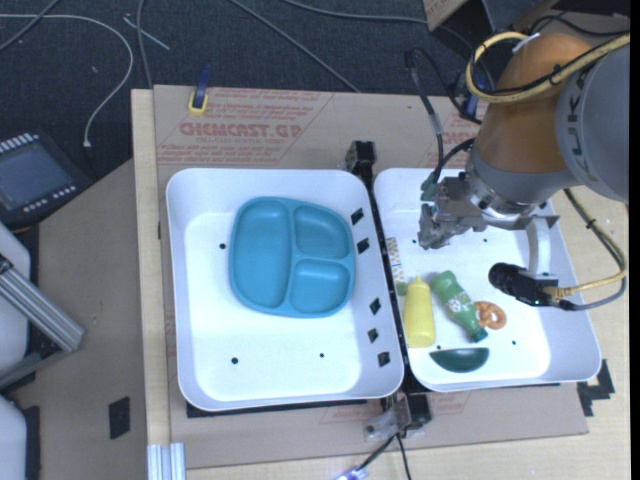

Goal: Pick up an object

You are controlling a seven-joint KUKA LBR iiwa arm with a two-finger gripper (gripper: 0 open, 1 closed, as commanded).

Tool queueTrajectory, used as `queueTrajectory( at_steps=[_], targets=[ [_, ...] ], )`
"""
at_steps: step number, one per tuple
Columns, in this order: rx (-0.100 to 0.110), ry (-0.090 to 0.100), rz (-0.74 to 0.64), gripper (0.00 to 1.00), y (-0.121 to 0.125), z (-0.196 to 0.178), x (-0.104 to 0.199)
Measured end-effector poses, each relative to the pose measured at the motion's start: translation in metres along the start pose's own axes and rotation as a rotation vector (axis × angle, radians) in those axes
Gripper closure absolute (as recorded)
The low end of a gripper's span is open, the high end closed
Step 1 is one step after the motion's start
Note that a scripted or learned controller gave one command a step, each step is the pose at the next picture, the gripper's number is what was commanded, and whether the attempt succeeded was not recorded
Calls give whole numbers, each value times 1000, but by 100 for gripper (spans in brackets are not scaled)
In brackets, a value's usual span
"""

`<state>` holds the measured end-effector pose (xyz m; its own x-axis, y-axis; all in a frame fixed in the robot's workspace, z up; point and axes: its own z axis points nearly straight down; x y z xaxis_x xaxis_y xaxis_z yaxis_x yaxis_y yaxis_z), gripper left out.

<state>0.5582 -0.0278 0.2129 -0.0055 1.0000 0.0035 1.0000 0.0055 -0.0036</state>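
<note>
In the right bin [570, 353] lie a yellow bottle [418, 311], a green bottle [457, 301], a small orange pretzel-shaped piece [491, 316] and a dark teal bowl-like piece [459, 358]. My gripper [440, 224] hangs over the upper left part of this bin, above and a little behind the bottles, apart from them. Nothing shows between its fingers. The grey arm with its orange band reaches in from the upper right.
A blue divided plate [292, 256] rests in the left bin [200, 298]. Black clips line the divider between the bins [378, 268]. A black camera-like unit [520, 282] with a cable hangs over the right bin's right side. Cables lie on the floor beyond the bench.
</note>
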Motion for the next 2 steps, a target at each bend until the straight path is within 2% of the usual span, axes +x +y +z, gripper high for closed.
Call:
queueTrajectory(
  at_steps=[1, 2],
  targets=[
    [0, 1, -1, 100, -20, -5, 55],
    [-2, -1, 0, 100, -22, -5, 99]
  ],
)
